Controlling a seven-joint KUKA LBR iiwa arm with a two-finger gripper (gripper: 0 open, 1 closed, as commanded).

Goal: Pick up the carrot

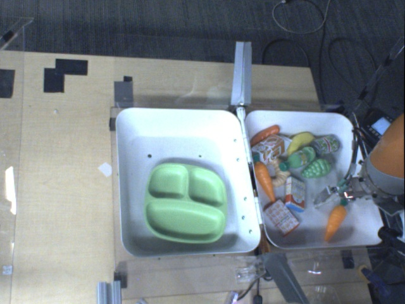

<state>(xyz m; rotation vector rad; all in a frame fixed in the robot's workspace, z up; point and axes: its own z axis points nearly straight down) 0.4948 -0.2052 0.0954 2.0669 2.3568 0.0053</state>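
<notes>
The carrot (335, 222) lies ungrasped in the near right corner of the right bin (347, 126), the gripper (335, 195) hovering just above its green top, fingers apart on nothing, so grasp and lift remain.

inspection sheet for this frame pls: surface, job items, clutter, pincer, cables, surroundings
Surface: wooden bench bearing left bin and right bin, side by side.
Job's things: two carrots in right bin; carrot near pincer, second carrot by the left wall.
Clutter: green divided tray in left bin; sausage, banana, small boxes in right bin.
Grippers: pincer low over right bin, just above the near carrot; nothing visibly held.
Cables: black loops on the floor, top right.
Surroundings: dark carpet; black tape marks.
</notes>
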